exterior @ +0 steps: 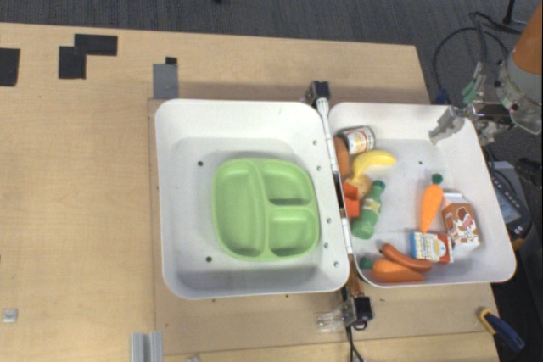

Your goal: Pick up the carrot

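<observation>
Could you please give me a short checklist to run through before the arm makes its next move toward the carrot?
1. Carrot in view in the right bin: ok.
2. Space around it: not ok, the milk carton lies close on its right side.
3. Top of the carrot uncovered: ok.
4. Gripper above the carrot: not ok, it sits near the bin's far edge, away from the carrot.
5. Fingers open for the grasp: cannot tell.
6. Green plate in the left bin, out of the way: ok.
</observation>
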Robot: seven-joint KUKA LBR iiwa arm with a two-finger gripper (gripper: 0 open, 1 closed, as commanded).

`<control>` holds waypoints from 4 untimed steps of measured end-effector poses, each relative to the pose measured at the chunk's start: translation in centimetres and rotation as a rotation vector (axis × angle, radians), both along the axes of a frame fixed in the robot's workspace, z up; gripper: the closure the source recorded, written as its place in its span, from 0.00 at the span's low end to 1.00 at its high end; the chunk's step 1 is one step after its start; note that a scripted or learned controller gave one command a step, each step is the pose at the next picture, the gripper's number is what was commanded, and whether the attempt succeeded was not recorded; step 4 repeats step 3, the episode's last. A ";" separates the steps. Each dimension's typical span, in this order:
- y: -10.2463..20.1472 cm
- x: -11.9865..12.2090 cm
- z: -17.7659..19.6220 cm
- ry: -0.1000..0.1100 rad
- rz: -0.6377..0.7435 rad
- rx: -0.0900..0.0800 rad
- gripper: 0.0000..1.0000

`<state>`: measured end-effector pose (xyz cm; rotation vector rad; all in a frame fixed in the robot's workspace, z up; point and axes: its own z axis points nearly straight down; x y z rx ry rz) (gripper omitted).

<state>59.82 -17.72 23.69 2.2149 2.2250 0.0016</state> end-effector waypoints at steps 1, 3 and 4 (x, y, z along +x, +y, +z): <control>0.3 -4.1 -14.7 0.000 0.226 0.000 0.00; 10.0 -1.1 -5.1 -0.003 0.062 0.001 1.00; 10.0 -1.1 -5.1 -0.003 0.062 0.001 1.00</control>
